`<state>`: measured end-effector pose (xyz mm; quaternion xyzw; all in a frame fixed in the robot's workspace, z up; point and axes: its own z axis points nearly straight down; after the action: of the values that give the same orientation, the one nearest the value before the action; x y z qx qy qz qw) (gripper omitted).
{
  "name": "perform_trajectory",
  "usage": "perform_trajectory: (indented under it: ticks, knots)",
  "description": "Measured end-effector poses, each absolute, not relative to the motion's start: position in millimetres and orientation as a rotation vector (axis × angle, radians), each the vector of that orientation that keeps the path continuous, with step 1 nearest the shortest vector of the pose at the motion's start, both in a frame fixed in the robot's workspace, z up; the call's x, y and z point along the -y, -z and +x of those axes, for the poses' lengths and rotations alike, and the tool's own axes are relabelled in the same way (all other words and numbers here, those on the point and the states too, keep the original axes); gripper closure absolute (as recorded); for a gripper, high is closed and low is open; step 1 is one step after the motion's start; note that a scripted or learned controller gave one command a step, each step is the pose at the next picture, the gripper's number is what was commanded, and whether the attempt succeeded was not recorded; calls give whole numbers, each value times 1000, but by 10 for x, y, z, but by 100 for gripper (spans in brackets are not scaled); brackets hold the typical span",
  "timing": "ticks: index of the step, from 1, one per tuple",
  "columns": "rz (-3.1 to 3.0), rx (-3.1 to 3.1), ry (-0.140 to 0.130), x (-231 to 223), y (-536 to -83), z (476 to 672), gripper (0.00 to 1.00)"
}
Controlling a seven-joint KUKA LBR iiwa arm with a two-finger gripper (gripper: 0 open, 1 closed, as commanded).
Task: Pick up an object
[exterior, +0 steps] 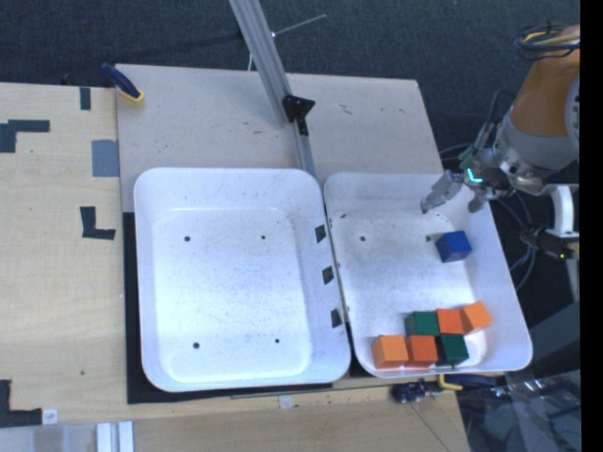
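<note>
In the right bin (pixel 377 281) a blue block (pixel 453 246) lies alone near the far right side. Several orange and green blocks (pixel 431 336) cluster in the bin's near right corner. My gripper (pixel 459 192) hangs over the bin's far right part, just above and beyond the blue block and apart from it. Its two grey fingers (pixel 439 194) are spread with nothing between them.
The left bin (pixel 231 281) stands beside the right one. A slanted metal rail (pixel 268 55) runs from the top of the view down to the gap between the bins. A blue and yellow tool (pixel 122 82) lies on the bench at the far left.
</note>
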<state>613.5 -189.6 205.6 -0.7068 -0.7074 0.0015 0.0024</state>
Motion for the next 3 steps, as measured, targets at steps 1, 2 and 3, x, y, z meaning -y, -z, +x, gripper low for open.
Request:
perform_trajectory:
  ticks: [1,2,3]
  knots:
    - [-2219,2223,-3,1897,-2083,6145,0]
    - [-2215,2220,-7,1858,-1480,6210,0]
    - [-2216,2220,-7,1846,-934,6195,0]
